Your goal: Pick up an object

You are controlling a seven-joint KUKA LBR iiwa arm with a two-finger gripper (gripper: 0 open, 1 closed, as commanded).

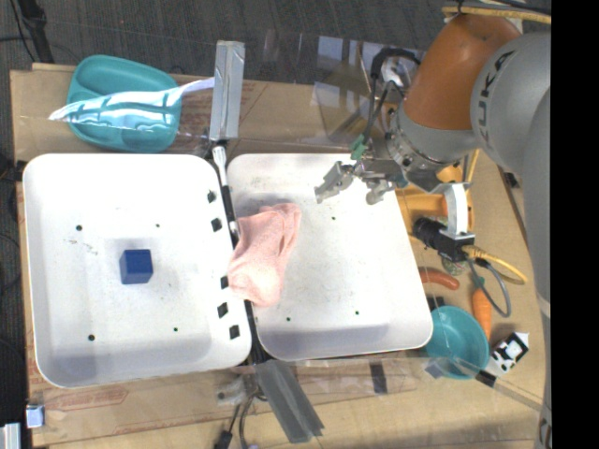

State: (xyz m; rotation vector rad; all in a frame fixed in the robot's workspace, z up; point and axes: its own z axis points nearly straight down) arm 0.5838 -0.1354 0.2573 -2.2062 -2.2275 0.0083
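over the right bin (402,330), gripper (354,188) hangs open beside pink cloth (265,251).

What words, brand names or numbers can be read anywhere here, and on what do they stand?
"KU", grey letters running down the grey arm casing and cut off below; the rest of the word is out of sight.
The black-and-white patterned tag by the teal bowl: a printed pattern, too small to read.
Nothing else legible.

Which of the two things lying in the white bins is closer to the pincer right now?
The crumpled pink cloth, draped at the left edge of the right-hand white bin, below-left of the pincer. The small blue cube sits far off in the left-hand white bin.
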